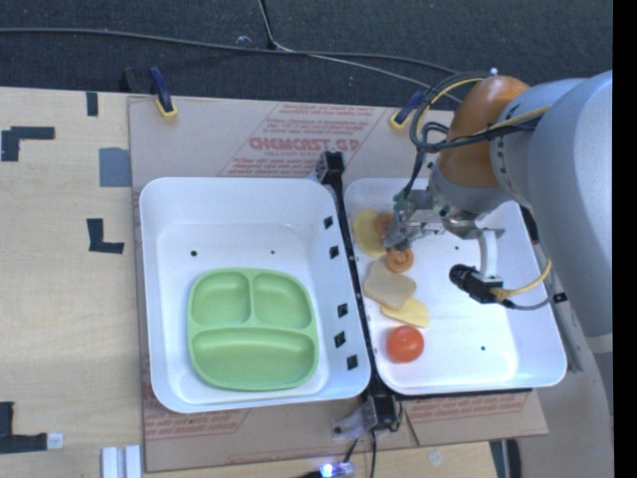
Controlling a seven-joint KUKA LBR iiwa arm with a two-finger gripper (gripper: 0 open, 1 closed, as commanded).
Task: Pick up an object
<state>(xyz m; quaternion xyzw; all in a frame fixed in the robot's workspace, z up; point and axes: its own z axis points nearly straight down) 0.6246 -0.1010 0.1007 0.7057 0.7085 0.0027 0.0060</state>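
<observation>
My gripper (400, 235) reaches down into the right bin (498, 357) near its far left part, just above a small orange ring-shaped piece (399, 260). Beside it on the left lies a yellow round slice (369, 230). Nearer the front sit a tan bread-like piece (388, 288), a yellow wedge (408, 313) and a red tomato (404, 344). The arm's wrist and orange band (483, 118) cover the bin's far side. The fingertips are dark and small against the toys.
The left bin (164, 217) holds a green divided plate (253, 328). A black divider strip (343, 267) runs between the bins. Cables (498, 292) loop over the right bin's middle. The right bin's front right floor is bare white.
</observation>
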